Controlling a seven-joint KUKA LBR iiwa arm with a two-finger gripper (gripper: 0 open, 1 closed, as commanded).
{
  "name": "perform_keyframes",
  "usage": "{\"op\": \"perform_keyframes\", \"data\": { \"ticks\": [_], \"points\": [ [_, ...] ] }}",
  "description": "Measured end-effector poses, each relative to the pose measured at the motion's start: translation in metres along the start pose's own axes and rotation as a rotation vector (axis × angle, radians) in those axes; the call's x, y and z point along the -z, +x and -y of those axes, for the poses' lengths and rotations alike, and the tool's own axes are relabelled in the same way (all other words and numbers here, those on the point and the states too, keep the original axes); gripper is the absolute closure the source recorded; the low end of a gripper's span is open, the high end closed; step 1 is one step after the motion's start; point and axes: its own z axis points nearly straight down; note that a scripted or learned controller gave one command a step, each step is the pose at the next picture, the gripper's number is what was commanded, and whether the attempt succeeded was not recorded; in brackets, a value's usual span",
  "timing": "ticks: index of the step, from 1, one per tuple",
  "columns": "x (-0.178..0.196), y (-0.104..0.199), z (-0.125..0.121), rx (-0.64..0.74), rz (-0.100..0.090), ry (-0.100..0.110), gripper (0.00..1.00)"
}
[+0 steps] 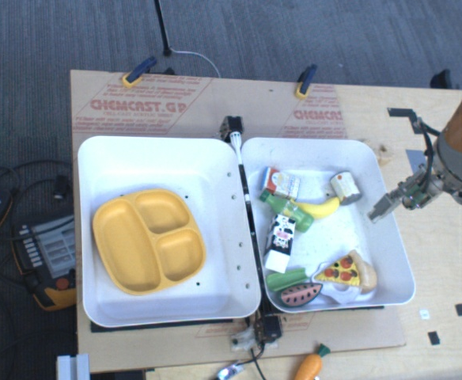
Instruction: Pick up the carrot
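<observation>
The carrot point(310, 366), orange with a green top, lies on the brown bench board in front of the right bin point(395, 248), outside both bins, near the bottom edge of the camera view. My gripper point(388, 205) hangs over the right rim of the right bin, far up and to the right of the carrot, with nothing seen in it. The arm comes in from the right edge.
The right bin holds a banana point(323, 207), green bottle point(288, 209), small can point(344, 187), red carton point(281, 182), cow-print carton point(282, 236), pizza slice point(346, 271) and watermelon slice point(301, 294). A yellow divided plate point(148, 236) lies in the left bin point(104, 153).
</observation>
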Motion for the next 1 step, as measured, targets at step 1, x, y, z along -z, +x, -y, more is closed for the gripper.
{"op": "perform_keyframes", "data": {
  "ticks": [1],
  "points": [
    [-0.0349, 0.0537, -0.0364, -0.100, -0.004, 0.002, 1.00]
  ]
}}
